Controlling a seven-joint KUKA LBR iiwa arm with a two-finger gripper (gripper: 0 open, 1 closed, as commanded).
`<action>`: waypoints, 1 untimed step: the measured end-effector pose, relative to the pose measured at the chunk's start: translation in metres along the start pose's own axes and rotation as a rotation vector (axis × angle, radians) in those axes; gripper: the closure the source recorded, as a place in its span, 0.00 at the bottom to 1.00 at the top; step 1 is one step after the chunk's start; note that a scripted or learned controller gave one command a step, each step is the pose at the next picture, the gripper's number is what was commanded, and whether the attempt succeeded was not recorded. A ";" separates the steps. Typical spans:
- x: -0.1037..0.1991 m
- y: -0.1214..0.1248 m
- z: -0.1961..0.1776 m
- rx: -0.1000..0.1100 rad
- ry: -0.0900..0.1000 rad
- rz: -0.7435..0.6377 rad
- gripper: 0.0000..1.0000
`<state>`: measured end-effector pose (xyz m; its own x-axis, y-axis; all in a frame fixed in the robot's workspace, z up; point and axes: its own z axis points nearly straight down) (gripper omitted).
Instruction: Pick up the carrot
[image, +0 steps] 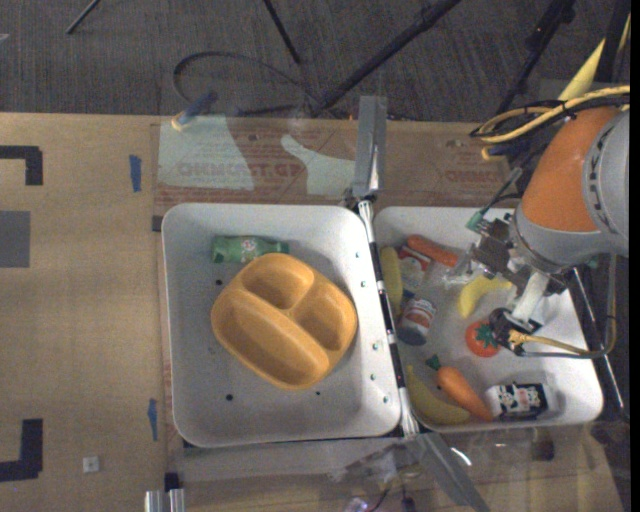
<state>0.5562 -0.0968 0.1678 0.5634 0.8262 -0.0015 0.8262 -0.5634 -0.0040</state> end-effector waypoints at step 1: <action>-0.049 -0.057 0.081 -0.009 0.005 0.120 0.00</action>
<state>0.4814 -0.1054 0.0871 0.6584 0.7527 0.0041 0.7527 -0.6584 0.0051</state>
